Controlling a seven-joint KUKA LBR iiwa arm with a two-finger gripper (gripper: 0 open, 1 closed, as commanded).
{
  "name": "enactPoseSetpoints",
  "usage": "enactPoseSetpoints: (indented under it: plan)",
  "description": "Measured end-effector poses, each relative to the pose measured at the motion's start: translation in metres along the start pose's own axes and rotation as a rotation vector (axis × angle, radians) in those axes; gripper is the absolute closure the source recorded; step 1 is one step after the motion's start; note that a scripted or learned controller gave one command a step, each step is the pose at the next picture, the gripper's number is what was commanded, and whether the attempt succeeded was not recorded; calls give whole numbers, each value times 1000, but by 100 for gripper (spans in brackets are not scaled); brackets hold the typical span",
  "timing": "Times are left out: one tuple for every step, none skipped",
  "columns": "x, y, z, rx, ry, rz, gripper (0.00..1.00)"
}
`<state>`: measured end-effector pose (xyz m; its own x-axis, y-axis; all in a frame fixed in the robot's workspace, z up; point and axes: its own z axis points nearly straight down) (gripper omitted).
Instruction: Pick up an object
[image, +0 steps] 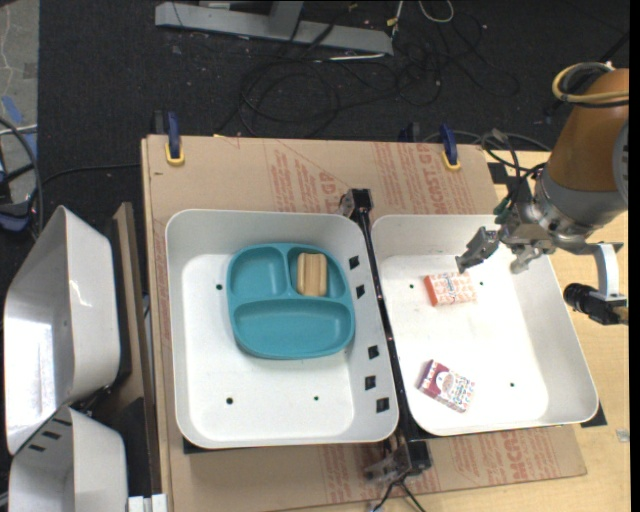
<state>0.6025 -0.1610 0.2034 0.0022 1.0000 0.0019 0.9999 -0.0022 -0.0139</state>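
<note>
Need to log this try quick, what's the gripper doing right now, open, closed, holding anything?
Gripper: open, holding nothing, above the right bin just beyond the small red and white box.

Both bins (200, 330) present smooth, white, slightly glossy plastic. The teal tray (285, 325) is matt moulded plastic; the block (312, 274) in it looks like pale wood. The two small packets (451, 289) (445, 385) show printed cardboard. The counter (300, 170) is rough brown cardboard sheet.
</note>
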Motion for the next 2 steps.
enactPoseSetpoints:
  plan:
    - [1, 3, -9, -14, -2, -3, 0]
    - [-9, 5, 42, -11, -2, -1, 0]
